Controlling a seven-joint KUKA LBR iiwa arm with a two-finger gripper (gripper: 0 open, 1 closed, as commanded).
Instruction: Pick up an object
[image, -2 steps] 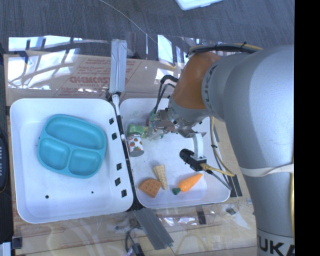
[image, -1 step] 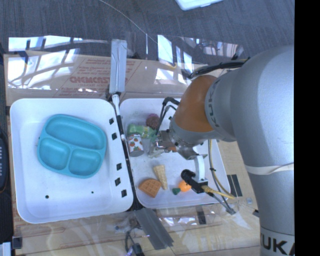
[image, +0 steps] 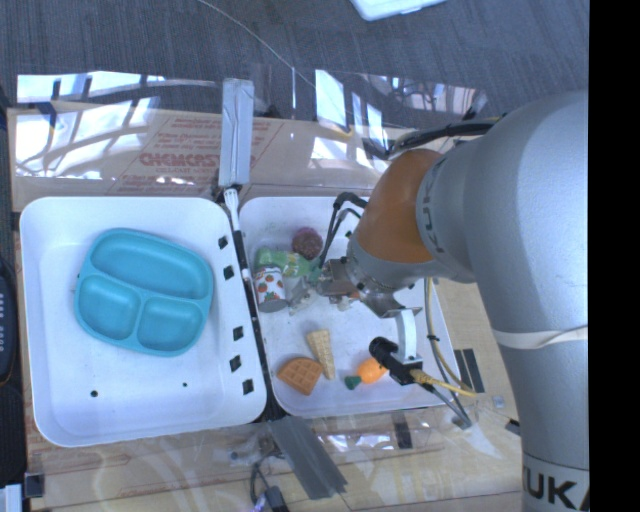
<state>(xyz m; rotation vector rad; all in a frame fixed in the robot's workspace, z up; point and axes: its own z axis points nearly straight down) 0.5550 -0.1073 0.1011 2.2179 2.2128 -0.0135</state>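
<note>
My gripper (image: 303, 287) is low in the right bin (image: 440, 345), near its left side. It sits right against a green and white carton (image: 270, 274) with a red-patterned label; whether the carton is gripped is hidden by the wrist. A dark red ball (image: 307, 241) lies just behind the gripper. In front of it lie a pale ice-cream cone (image: 321, 350), a brown waffle piece (image: 300, 375) and a small orange carrot (image: 371, 372).
The left bin (image: 60, 400) holds a blue three-compartment plate (image: 145, 290). A divider with black clips (image: 243, 320) separates the two bins. The grey arm with its orange band (image: 395, 215) covers the right bin's far right part.
</note>
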